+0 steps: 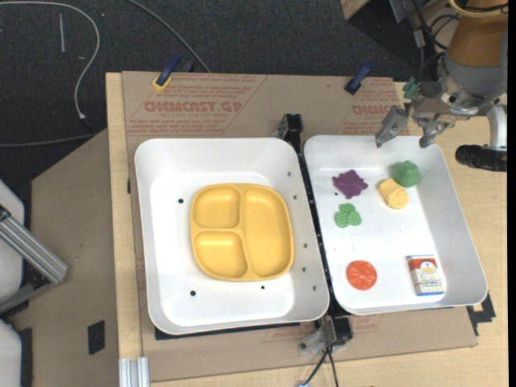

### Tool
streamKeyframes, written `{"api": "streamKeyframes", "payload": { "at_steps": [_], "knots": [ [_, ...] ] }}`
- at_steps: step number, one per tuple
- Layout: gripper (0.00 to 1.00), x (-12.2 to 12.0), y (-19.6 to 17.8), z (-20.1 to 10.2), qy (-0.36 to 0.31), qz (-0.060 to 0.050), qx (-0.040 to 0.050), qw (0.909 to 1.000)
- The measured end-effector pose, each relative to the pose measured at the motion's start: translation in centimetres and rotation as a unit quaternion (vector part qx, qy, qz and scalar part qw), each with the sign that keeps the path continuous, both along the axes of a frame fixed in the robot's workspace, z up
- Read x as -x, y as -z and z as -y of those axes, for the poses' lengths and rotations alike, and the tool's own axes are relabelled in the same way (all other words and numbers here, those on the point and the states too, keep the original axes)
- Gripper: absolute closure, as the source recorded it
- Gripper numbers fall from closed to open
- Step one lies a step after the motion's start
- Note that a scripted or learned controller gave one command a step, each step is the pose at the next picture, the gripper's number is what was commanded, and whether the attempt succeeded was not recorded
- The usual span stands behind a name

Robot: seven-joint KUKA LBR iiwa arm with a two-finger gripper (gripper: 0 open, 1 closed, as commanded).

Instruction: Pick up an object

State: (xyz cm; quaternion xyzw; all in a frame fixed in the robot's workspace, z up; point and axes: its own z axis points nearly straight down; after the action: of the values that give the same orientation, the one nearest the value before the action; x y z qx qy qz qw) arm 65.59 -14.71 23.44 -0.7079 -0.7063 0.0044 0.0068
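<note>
The left bin (153,168) holds a yellow divided plate (242,232). The right bin (459,240) holds a purple piece (349,183), green leaf (347,215), green ball (405,172), yellow chunk (394,193), red disc (362,275) and a small box (425,275) at 5 o'clock. The end effector (407,133) hangs at the bin's 12 o'clock edge — fingers spread, gripping nothing.

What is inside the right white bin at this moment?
In the right bin lie five things: a purple piece, a green leafy piece, a green and a yellow piece touching, an orange-red disc and a small carton. Nothing covers them.
</note>
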Motion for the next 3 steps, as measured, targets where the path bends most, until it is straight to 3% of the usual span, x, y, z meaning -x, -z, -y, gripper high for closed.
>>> {"api": "streamKeyframes", "payload": {
  "at_steps": [1, 3],
  "knots": [
    [0.00, -0.3, -0.9, 0.0, -0.001, 0.007, 0.0012, 1.0000],
    [0.00, -0.4, 9.6, 1.3, -0.001, 0.005, 0.0010, 1.0000]
  ]
}}
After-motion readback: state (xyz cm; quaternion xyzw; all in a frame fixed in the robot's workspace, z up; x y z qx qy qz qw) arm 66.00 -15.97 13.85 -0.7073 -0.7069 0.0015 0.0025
